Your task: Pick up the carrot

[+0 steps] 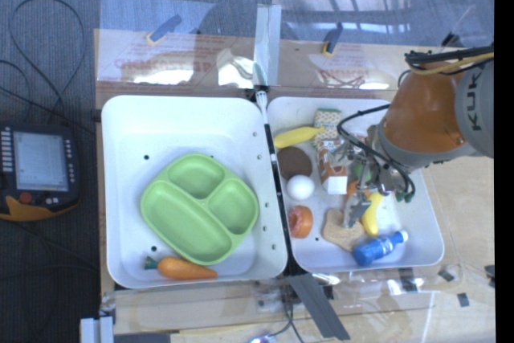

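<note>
The orange carrot (186, 269) with a green stub lies flat at the front of the left bin (128, 132), just below the green divided plate (201, 207). My gripper (356, 205) hangs over the middle of the right bin (426, 237), far to the right of the carrot. It sits among the food items there, close to a small yellow piece (372, 214) and a tan cracker (340, 232). The arm's orange band (426, 116) rises behind it.
The right bin holds a banana (297, 136), a brown round item (294, 162), a white ball (300, 188), a red-orange fruit (300, 221) and a blue bottle (379, 248). A divider wall (275, 189) separates the bins. A teach pendant (36, 169) lies far left.
</note>
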`<action>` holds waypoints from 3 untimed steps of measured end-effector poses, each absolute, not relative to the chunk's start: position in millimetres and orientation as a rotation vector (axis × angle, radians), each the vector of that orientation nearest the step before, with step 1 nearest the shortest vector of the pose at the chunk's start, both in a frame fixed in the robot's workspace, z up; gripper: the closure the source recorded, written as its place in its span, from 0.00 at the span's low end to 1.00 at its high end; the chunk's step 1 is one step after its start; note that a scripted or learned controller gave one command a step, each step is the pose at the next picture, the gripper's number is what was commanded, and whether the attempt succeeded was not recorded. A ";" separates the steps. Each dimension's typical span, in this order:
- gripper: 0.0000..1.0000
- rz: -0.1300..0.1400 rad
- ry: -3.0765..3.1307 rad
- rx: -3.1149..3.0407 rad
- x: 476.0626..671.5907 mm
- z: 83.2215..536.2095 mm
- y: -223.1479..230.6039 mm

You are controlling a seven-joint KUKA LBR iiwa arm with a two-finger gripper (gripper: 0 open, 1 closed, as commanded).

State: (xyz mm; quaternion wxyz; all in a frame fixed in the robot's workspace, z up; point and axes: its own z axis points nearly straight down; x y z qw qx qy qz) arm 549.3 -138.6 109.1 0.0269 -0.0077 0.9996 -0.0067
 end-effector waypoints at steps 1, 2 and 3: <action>0.00 -0.014 3.104 -0.094 514.4 116.6 -98.2; 0.00 -0.023 3.032 -0.494 514.1 109.4 -120.3; 0.00 -0.016 3.079 -0.259 550.3 109.2 -120.1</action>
